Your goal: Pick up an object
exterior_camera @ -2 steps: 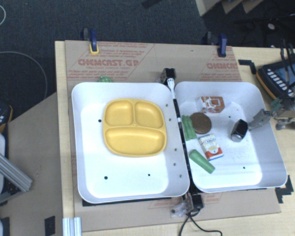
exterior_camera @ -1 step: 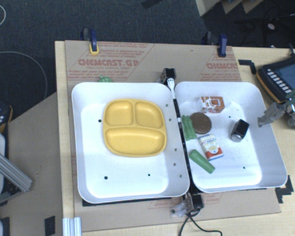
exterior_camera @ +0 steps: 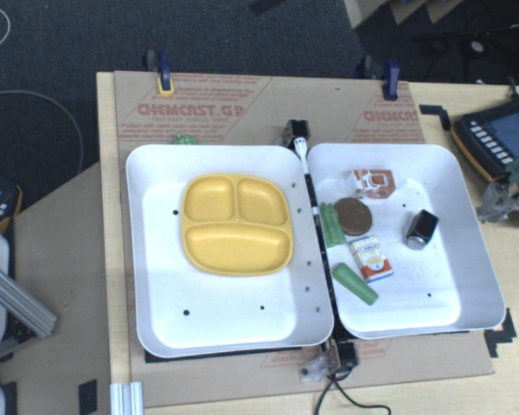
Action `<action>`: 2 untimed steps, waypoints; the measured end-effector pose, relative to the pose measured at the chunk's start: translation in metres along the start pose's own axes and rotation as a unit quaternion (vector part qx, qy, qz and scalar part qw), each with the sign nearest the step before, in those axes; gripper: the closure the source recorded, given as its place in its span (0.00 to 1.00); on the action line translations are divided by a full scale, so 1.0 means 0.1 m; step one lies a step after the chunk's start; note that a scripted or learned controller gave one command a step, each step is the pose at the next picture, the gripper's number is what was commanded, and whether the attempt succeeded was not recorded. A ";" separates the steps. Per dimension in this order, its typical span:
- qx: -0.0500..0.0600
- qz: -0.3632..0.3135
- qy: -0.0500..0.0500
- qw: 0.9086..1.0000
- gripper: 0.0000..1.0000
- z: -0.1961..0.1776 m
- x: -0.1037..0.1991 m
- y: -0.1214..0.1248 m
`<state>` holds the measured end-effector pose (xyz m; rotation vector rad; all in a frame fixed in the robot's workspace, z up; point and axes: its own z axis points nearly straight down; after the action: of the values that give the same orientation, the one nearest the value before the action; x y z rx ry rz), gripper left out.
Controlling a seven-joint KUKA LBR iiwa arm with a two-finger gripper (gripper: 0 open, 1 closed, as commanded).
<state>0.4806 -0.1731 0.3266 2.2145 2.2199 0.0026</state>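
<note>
Claw-side bin [exterior_camera: 441, 271], black cylinder [exterior_camera: 421, 229] inside.

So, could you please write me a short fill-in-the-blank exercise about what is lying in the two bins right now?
1. The yellow divided plate lies in the ____ bin.
2. The brown disc lies in the ____ bin.
3. The yellow plate has ____ compartments.
4. The small black object lies to the ____ of the brown disc in the camera view.

Missing words: left; right; three; right
</note>
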 end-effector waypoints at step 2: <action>0.006 -0.003 0.004 1.000 1.00 0.94 1.26 0.50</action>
<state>0.5311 -0.0477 0.2327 2.2187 2.2360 -0.0033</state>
